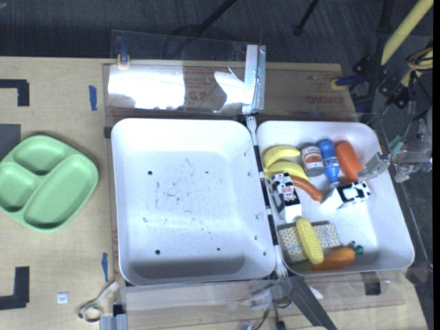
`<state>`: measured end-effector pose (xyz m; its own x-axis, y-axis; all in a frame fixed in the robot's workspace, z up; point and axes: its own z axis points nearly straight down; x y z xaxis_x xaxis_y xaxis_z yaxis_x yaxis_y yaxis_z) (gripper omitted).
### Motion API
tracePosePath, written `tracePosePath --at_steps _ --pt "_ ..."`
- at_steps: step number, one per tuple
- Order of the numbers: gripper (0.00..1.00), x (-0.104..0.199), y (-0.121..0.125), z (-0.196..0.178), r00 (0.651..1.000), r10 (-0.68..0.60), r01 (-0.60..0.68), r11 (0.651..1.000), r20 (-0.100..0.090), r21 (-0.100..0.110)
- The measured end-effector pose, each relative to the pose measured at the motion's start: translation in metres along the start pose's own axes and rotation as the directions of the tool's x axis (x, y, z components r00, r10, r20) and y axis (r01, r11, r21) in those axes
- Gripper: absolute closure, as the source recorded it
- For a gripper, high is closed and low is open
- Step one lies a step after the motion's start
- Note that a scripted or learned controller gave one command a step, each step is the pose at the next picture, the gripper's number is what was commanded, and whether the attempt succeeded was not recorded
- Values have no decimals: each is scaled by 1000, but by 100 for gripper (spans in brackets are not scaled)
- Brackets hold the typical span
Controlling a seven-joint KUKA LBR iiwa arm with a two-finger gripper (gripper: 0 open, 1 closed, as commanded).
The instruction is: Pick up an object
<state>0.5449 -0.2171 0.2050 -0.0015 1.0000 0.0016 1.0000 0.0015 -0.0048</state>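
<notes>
The gripper at the right bin's right rim is hard to make out — I cannot tell its state, or whether it holds anything.

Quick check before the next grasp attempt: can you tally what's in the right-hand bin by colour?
Yellow: 3 – two yellow plastic bananas, yellow plastic corn cob
Orange: 3 – orange rounded toy, orange carrot-shaped toy, orange toy at the front edge
Blue: 1 – blue plastic bottle
Black-and-white: 2 – black-and-white block, black-and-white box
Other: 2 – small labelled can, beige sponge pad
Total: 11
</notes>
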Motion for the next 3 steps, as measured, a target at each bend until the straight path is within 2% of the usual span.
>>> tracePosePath --at_steps 1,2,3 --pt "0 19 -31 0 976 218 -218 976 -1 2" --pt "0 6 5 61 913 407 -407 913 -2 -9" --pt "0 10 0 66 928 372 -372 927 -1 -47"
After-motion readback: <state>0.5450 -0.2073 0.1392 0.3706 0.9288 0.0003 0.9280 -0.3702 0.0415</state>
